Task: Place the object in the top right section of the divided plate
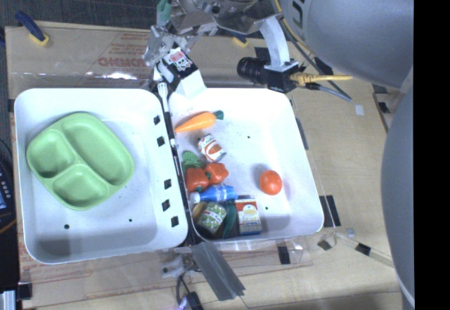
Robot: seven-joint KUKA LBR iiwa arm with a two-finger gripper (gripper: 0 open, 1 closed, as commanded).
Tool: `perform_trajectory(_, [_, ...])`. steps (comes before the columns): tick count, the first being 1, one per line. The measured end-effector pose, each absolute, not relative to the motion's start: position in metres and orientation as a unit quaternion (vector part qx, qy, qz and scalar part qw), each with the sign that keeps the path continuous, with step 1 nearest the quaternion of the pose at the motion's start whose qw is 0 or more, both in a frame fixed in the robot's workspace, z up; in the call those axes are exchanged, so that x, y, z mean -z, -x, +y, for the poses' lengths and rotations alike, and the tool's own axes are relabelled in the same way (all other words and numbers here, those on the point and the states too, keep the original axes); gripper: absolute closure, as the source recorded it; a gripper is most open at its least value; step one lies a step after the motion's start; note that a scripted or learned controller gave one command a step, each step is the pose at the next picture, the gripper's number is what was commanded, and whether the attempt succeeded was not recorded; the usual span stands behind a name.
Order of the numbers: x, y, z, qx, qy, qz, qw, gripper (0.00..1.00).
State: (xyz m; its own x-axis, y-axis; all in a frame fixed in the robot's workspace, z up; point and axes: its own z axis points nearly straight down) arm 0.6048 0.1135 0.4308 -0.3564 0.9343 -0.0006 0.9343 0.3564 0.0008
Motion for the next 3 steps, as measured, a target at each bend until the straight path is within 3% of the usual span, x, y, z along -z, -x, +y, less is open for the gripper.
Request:
perform_trajectory(1, [-0.323, -0.519, 0.173, 0.0032, -0.623, 0.782, -0.002, 1.0])
perform_trajectory(2, [-0.335, -0.491, 0.21, 0.0017, -0.764, 0.645, 0.0, 1.0])
perform_trajectory(3, [-0.335, -0.491, 0.21, 0.0017, -0.764, 0.645, 0.0, 0.0])
